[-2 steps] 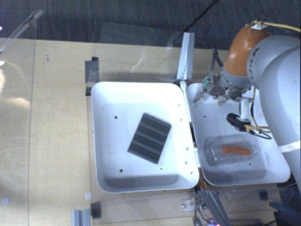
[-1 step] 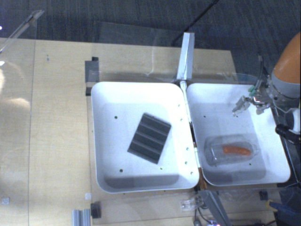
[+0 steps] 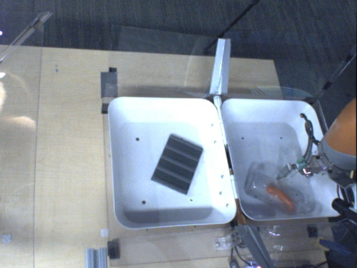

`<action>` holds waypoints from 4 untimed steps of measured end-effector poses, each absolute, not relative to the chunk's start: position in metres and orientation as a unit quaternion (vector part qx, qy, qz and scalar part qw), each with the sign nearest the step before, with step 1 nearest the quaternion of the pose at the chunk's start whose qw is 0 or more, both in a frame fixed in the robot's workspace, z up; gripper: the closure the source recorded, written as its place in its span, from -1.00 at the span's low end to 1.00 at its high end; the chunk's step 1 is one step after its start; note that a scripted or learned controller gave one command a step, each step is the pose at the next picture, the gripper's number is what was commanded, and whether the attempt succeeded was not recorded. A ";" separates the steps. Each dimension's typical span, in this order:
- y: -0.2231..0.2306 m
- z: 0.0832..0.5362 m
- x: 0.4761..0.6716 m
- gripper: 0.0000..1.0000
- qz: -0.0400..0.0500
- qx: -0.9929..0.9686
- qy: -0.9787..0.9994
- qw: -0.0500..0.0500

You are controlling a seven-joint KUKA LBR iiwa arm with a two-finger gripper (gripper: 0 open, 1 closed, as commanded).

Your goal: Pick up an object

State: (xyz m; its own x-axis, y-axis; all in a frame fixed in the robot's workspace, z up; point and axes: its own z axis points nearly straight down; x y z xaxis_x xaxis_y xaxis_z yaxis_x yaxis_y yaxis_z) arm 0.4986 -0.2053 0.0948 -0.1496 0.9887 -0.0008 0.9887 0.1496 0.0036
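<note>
Even, fairly bright overhead light, with the white bins (image 3: pixel 167 108) nearly blown out. Glare washes the surface (image 3: pixel 56 149) at left. Soft shadows line the bins' near walls; detail is slightly soft.

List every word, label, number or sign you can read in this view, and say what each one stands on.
None: no readable text shows anywhere.
Dark ribbed block in the left bin: plain ridges, no label.
Clear cup and orange object in the right bin: no print visible.
Arm's orange band: no marking visible.
Wooden bench: bare, no sign.
</note>
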 end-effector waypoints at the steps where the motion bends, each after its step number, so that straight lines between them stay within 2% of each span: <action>1: -0.205 0.106 0.501 1.00 0.003 0.652 0.758 0.005; 2: -0.205 0.106 0.501 -1.00 0.003 0.652 0.758 0.005; 3: -0.152 0.091 0.573 -1.00 0.004 0.553 0.833 0.008; 4: -0.090 0.091 0.578 -1.00 0.005 0.629 0.777 0.008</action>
